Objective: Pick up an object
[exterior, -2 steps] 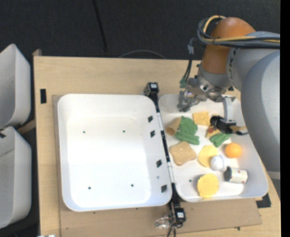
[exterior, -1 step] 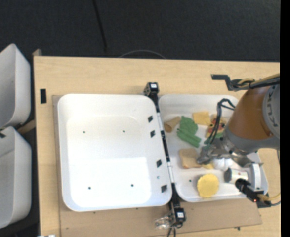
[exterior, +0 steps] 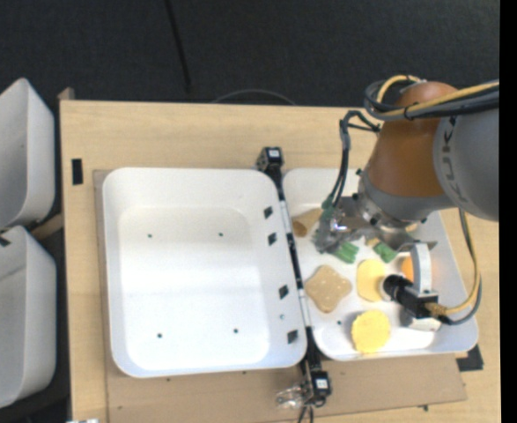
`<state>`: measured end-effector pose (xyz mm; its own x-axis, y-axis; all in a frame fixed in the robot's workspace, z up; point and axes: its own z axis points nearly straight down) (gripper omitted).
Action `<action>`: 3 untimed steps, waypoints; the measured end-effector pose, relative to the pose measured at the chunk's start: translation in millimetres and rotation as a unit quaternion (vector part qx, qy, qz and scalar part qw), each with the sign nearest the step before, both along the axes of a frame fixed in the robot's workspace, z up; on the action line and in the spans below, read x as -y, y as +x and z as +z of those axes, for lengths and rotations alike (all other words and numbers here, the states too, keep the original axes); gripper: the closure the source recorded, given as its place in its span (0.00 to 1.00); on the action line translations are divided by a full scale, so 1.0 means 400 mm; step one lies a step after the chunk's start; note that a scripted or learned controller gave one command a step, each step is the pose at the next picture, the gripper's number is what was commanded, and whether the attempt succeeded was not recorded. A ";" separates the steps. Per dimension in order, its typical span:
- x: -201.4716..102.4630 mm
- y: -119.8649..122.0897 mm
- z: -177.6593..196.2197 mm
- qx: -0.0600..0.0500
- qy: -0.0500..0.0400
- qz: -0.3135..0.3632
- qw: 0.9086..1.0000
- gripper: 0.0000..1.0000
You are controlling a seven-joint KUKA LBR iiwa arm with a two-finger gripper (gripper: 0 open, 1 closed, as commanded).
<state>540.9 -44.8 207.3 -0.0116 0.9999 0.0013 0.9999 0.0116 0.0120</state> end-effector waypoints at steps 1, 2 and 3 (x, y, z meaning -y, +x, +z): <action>-0.079 -0.128 -0.016 -0.007 0.000 -0.004 1.000 1.00; -0.088 0.149 0.217 0.003 -0.002 -0.003 1.000 1.00; -0.138 0.382 0.504 0.004 -0.002 -0.003 1.000 1.00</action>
<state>693.7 10.3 408.9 -0.0063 1.0000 -0.0018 0.9998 0.0064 0.0195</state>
